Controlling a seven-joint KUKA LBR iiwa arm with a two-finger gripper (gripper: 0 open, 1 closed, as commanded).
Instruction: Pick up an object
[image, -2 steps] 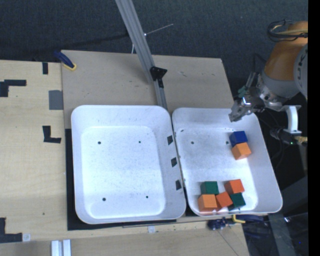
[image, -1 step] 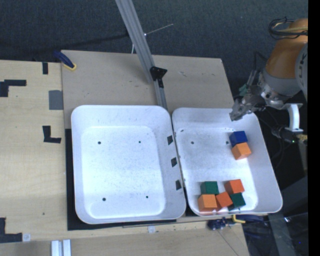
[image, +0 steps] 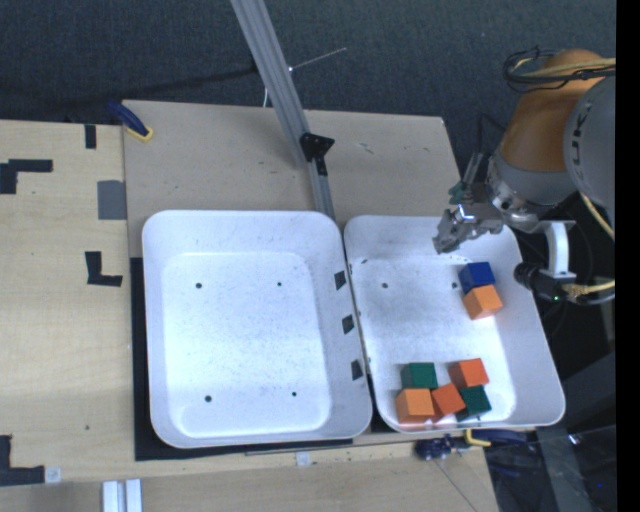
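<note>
White plastic bins sit side by side on a pale wooden bench (image: 220, 160), seen from above at a slant. The left bin (image: 165, 235) is the larger; the right bin (image: 385, 240) holds a scatter of small coloured blocks. A grey arm (image: 590, 130) with an orange band (image: 545, 110) reaches in from the right, its end effector (image: 452, 230) poised over the far edge of the right bin. Whether the end effector is open or closed cannot be told from this angle, and no block can be seen in its grip.

Just beyond the end effector, toward the near side, a blue block (image: 477, 273) lies touching an orange block (image: 484, 301) against the bin's right side. Well apart from that pair, a cluster sits at the bin's near end: a green block (image: 420, 375) beside an orange block at the back right (image: 468, 372), with an orange block at the front left (image: 414, 404), a middle orange block (image: 447, 399) and a dark green block (image: 476, 402) packed close in front of them.

A grey metal rail (image: 285, 90) runs diagonally down to the bins' far edge, carrying a black clamp (image: 316, 146). Black tape marks (image: 98, 268) dot the bench at left, and a blue-and-yellow tool (image: 130, 120) lies near its far corner.
</note>
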